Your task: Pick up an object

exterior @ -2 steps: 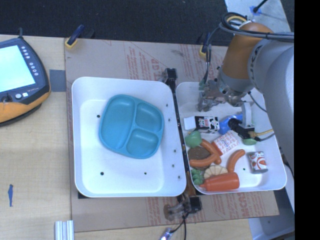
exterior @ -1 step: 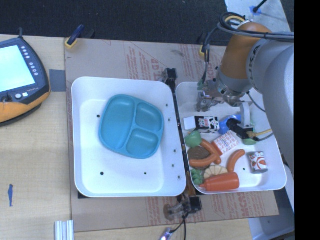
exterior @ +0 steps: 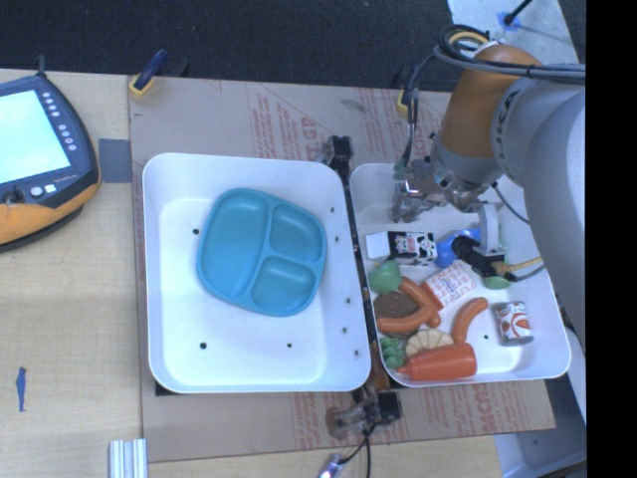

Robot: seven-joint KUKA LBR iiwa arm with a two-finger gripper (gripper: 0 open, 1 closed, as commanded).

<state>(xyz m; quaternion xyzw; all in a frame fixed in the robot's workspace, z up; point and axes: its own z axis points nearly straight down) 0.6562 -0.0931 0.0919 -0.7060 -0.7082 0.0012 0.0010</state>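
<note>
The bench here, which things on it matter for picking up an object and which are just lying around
Part of the job:
- gripper, over the far end of the right bin
- toy foods in that bin: carrot, sausage, hot dog
- small can

Just lying about:
- blue divided plate in the left bin
- control tablet
- blue clamp

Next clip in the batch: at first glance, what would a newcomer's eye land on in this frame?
First, the blue divided plate, lying alone in the left bin. Next, the jumble of toy food in the right bin, with an orange carrot at its near edge and sausages beside it. Then the grey arm with its orange band, reaching in from the right, its hand over the far end of that bin.
</note>
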